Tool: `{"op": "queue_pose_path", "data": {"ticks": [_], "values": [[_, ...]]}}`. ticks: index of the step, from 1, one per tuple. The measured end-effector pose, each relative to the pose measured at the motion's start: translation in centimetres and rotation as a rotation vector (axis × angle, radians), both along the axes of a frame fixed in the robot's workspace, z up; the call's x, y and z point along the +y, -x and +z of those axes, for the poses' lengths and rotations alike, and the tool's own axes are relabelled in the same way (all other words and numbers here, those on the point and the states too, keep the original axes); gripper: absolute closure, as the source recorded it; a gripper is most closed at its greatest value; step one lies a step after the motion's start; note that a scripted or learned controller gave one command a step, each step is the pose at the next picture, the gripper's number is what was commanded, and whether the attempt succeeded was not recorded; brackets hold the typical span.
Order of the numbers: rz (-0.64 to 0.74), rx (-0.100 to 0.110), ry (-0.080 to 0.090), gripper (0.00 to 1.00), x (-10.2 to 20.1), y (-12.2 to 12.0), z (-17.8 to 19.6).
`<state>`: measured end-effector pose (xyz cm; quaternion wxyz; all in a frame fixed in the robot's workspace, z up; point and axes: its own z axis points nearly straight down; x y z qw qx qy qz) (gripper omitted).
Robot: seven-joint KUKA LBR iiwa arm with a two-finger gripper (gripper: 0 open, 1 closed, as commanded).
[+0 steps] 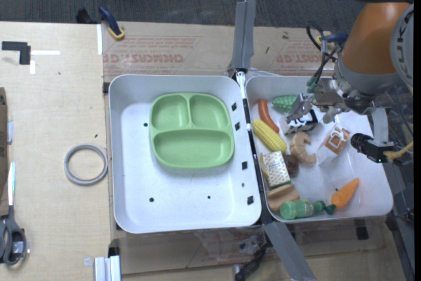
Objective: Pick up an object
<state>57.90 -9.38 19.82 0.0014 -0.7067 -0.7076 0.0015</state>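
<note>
Surface (pixel 52 141) carries two bins. Left bin (pixel 131 207), centre frame, holds a green tray (pixel 192 128). Right bin (pixel 375 194) holds the candidate objects: corn (pixel 269 135), sausage (pixel 266 112), bottle (pixel 299 208), carrot (pixel 345 192), a small box (pixel 337 140).

Arm (pixel 375 36) enters at upper right. Gripper (pixel 304 108) sits low over the right bin's upper part, near the sausage. Whether its parts are apart or together cannot be told.

Judged step: approach, nothing lifted. The next move calls for centring on one object before closing.

Green plate (pixel 192 129) in left bin (pixel 125 161)
</note>
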Motion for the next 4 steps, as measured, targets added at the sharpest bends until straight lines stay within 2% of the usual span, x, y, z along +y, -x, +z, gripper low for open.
{"op": "queue_pose_path", "data": {"ticks": [1,2,3,4], "values": [[0.136,-0.002,-0.001,0.0,-0.8,2.8,-10.7],[0.131,0.0,-0.001,1.0,-1.0,2.9,-9.9],[0.071,-0.004,0.0,1.0,-2.3,3.3,-5.4],[-0.069,-0.002,0.001,1.0,2.3,0.6,0.7]]}}
